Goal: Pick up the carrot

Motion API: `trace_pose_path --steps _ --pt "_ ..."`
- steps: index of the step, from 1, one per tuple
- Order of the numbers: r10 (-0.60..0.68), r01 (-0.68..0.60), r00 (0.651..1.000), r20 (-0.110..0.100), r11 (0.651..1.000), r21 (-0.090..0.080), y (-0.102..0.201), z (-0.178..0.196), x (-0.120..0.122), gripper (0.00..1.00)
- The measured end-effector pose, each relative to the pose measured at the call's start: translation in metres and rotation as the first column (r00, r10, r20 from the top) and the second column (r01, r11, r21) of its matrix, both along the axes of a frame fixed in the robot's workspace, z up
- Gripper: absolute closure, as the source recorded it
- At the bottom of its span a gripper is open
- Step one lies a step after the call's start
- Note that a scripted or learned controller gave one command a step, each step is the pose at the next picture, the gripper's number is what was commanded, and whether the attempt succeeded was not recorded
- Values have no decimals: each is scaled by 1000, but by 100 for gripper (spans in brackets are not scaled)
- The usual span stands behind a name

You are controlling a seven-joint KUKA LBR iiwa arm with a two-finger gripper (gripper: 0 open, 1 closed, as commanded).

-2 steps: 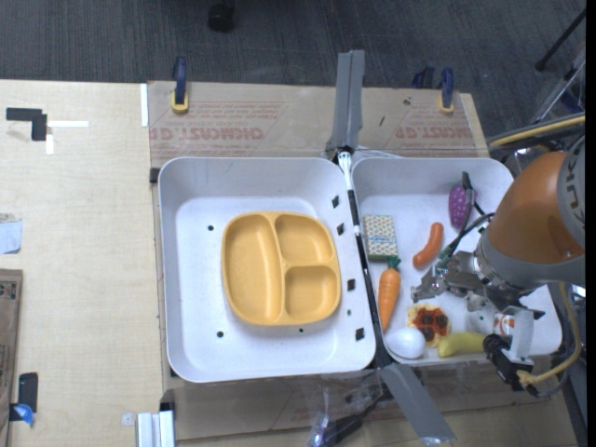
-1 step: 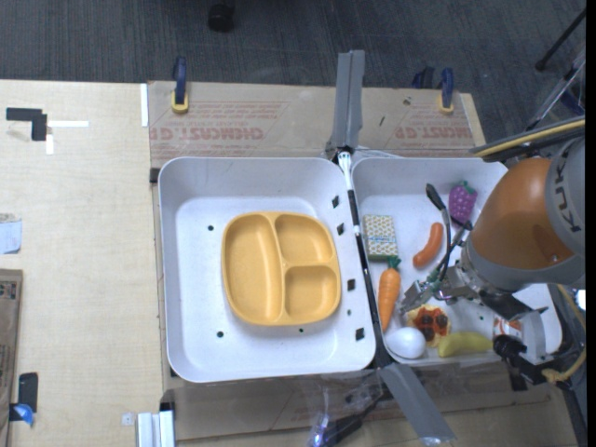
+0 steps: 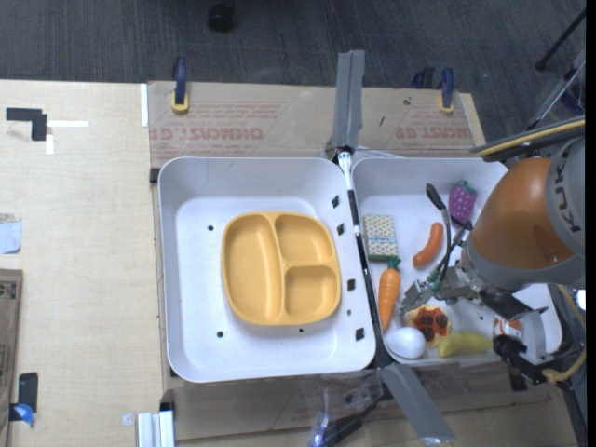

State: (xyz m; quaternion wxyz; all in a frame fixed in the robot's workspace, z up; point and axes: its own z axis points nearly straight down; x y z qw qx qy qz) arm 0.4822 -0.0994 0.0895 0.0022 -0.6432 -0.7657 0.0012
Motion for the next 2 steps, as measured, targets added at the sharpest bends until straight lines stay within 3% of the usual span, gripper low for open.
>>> trace_pose_path --steps 1,2 --pt "-4 4 1000 -3 1000 1 -1 7 0 100" --pt "-3 3 1000 -4 1000 1 0 7 0 0"
